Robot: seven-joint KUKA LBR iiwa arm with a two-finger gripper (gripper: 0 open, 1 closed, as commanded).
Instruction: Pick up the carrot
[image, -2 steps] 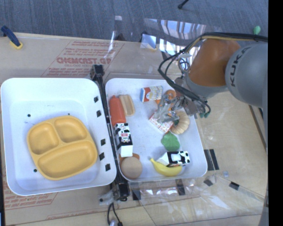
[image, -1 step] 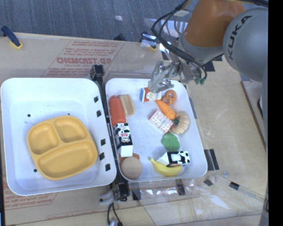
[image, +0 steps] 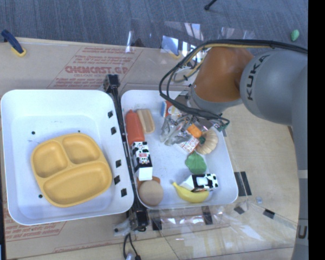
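The gripper [image: 176, 130] hangs low in the right bin [image: 225, 169]. I cannot tell what state it is in or whether it has hold of anything. The carrot [image: 194, 130] lies just beside it, toward the arm. A long red toy [image: 134, 128] lies on its other side, by the bin's wall. A banana [image: 190, 193], an egg [image: 150, 193] and a green piece [image: 195, 162] sit nearer the front edge. The left bin [image: 16, 112] holds a yellow tray [image: 70, 169], with bare white floor around it.
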